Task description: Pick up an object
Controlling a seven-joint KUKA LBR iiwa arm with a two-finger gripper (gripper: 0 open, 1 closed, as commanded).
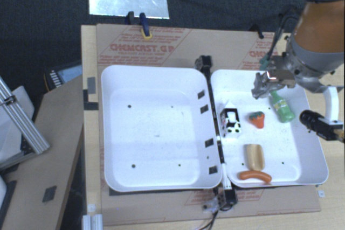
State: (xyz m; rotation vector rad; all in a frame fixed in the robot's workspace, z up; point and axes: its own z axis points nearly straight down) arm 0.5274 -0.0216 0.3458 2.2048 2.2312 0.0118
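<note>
Nearest the camera in the right bin (310, 172) lies one orange sausage (255, 175), smooth and slightly curved, its long axis running left to right along the front wall. Just behind it sits one tan bread roll (255, 155), rounded and oblong, pointing front to back. Farther in stand one small black-and-white cow figure (232, 120) by the divider and one red-orange strawberry-like piece (257, 119) with a green top. Beyond these, one glossy green bottle (281, 106) lies slanted, its cap end toward the gripper (263, 84), which hangs just over that end; its fingers are too blurred to judge. The left bin (116, 132) is smooth white plastic
</note>
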